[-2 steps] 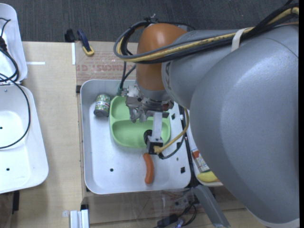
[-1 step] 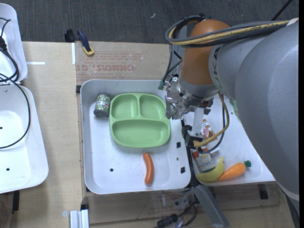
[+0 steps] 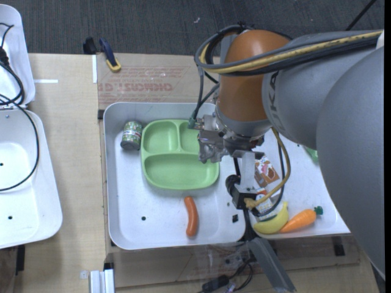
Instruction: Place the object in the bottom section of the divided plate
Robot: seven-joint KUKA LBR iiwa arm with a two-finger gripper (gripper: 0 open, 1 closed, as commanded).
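The grey arm (image 3: pixel 330 102) reaches in from the right of the green divided plate (image 3: pixel 174 170). The plate lies in the right-hand white bin (image 3: pixel 122 224), and a second white bin (image 3: pixel 30 212) stands well to its left. The gripper (image 3: pixel 211 148) hangs over the plate's right edge; whether it is open or closed, or holding anything, cannot be told. A banana (image 3: pixel 272 223) and a carrot (image 3: pixel 299 220) lie below and right of the plate. An orange sausage (image 3: pixel 191 216) lies on the bin floor just below the plate's bottom section. A small can (image 3: pixel 131 135) sits just beside the plate's upper left corner.
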